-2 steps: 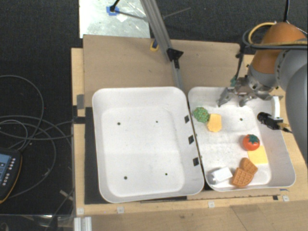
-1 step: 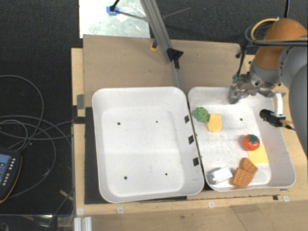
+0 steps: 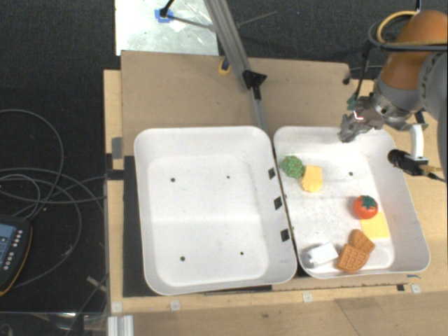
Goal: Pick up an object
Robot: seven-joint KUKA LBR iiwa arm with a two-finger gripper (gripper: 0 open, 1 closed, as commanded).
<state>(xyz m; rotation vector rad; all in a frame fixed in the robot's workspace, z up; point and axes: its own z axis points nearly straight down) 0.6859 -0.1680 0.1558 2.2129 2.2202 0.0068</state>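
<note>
Bins: two, white and shallow, side by side on the bench (image 3: 175, 89). The left bin (image 3: 210, 208) has a bare floor with a few dark dots. The right bin (image 3: 336, 187) holds all the objects.
Objects: six, all in the right bin.
Broccoli: one, green (image 3: 292, 166), near the bin's left wall, in the far half.
Yellow piece: one (image 3: 312, 178), just beside the broccoli, on its right and slightly nearer; they look to be touching.
Tomato: one, red with a green top (image 3: 365, 206), toward the right side, about mid-depth.
Cheese: one pale yellow slab (image 3: 376, 227), right by the tomato on its near side.
Waffle: one, orange-brown (image 3: 355, 251), near the front, its corner against the cheese.
White block: one (image 3: 321, 255), at the front, just left of the waffle; it blends with the bin floor.
Arm: one, grey with an orange band (image 3: 420, 37), coming in from the right over the far right corner.
Gripper: one (image 3: 348, 133), poised over the right bin's far edge, well apart from every object. Its tip is small and dark from where I stand, so whether it's apart or together I cannot tell. Nothing is seen in it.
Pole: one grey bar (image 3: 231, 33) slanting across the bench toward the gap between the bins.
Cables: several black ones (image 3: 42, 166) on the dark floor to the left.
Pendant: one (image 3: 10, 247) at the left edge, partly cut off.
</note>
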